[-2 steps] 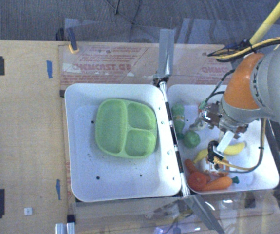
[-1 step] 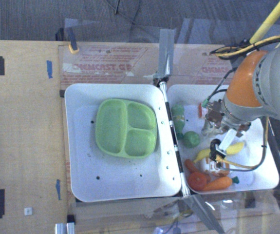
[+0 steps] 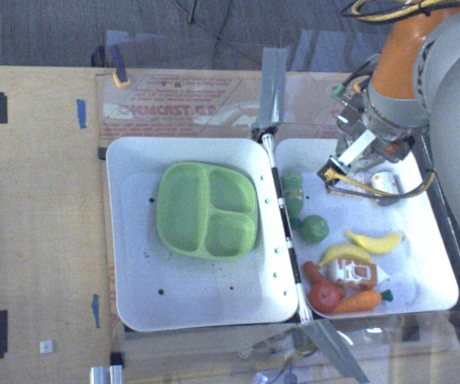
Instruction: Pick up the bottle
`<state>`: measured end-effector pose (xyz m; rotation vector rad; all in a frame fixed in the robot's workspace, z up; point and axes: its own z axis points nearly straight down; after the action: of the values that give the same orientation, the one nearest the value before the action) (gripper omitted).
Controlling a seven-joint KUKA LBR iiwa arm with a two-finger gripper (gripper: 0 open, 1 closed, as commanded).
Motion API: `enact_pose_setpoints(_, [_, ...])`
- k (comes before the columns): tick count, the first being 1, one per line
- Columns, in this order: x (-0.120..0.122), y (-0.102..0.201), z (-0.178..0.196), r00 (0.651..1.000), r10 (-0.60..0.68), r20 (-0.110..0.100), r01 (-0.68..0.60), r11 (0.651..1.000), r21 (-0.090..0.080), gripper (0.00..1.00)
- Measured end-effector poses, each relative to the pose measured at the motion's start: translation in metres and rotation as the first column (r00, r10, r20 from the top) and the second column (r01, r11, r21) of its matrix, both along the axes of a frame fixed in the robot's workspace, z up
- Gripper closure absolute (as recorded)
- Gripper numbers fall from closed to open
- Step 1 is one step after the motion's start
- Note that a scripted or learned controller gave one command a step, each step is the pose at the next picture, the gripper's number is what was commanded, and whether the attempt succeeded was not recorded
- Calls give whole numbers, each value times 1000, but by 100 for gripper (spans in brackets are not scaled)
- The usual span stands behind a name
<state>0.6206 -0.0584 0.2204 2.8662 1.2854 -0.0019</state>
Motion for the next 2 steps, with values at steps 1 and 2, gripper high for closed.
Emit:
enact_pose_setpoints(1, [-14,34,78,992,-123,0,123,992,0,100])
enact_pose_setpoints(2, [4,63,105,893,-451,1,451,893,1,100])
